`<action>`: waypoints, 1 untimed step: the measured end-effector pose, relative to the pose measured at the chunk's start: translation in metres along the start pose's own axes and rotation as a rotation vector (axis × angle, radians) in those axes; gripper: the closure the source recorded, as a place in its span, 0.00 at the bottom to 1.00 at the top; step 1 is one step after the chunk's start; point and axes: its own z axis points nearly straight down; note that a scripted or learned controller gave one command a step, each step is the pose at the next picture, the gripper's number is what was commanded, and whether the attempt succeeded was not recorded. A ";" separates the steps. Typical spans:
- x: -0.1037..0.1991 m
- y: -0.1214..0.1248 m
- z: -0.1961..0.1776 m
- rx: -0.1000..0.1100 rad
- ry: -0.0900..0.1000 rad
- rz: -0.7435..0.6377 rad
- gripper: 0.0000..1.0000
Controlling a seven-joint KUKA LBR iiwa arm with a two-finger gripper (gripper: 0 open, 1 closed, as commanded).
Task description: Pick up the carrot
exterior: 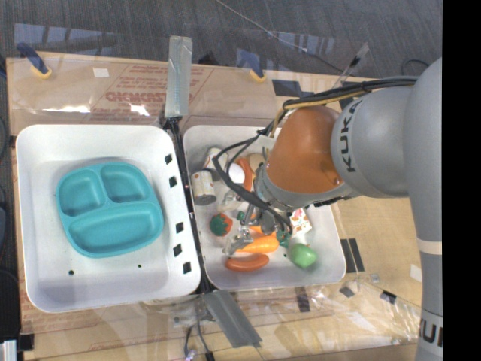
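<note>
The carrot [264,243] lies just beside the claw [250,228], lengthwise across it, and whether its fingers clamp it I cannot tell.

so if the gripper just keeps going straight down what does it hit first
Most likely the carrot: the gripper points down into the right bin just above it, though depth is unclear from this slant.
</note>
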 end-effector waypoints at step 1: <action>-0.030 0.003 0.011 0.000 0.000 -0.373 0.00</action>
